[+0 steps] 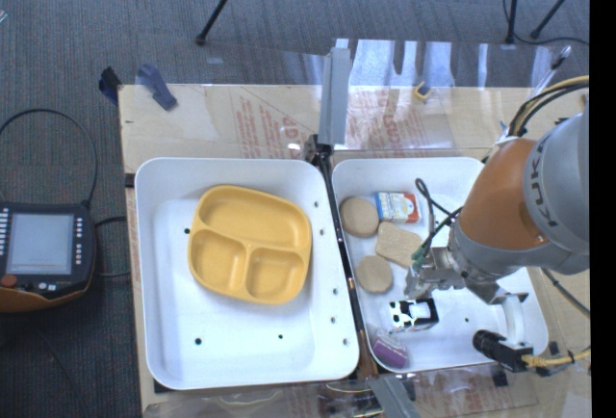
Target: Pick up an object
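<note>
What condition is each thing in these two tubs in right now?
Yellow divided plate: lying flat in the left bin, compartments bare.
Round tan pieces: loose in the right bin.
Black-and-white object: resting on the bin floor, just below the end effector.
Purple object: lying at the near edge.

Divided tray [252, 244] in left bin [159, 310], food pieces [375, 274] in right bin [452, 168]
</note>
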`<state>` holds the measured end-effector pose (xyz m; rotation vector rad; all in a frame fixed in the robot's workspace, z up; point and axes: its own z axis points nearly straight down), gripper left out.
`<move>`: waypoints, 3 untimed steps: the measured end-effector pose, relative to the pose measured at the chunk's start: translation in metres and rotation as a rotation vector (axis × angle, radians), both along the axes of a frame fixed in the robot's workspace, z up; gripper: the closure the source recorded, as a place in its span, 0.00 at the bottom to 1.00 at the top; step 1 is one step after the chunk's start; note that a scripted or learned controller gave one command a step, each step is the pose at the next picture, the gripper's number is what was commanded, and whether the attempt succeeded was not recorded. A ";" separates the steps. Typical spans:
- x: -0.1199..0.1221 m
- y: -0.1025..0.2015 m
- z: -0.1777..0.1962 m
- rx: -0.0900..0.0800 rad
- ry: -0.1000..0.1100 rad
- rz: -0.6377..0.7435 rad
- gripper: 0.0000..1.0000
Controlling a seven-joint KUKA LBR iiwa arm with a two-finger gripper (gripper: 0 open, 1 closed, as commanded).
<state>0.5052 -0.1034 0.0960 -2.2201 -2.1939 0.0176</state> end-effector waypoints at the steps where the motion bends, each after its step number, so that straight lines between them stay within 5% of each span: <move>1: 0.000 0.000 0.000 0.000 0.000 -0.002 0.00; 2: -0.001 0.000 0.006 0.002 0.007 -0.001 1.00; 3: -0.001 0.000 0.006 0.002 0.007 -0.002 0.00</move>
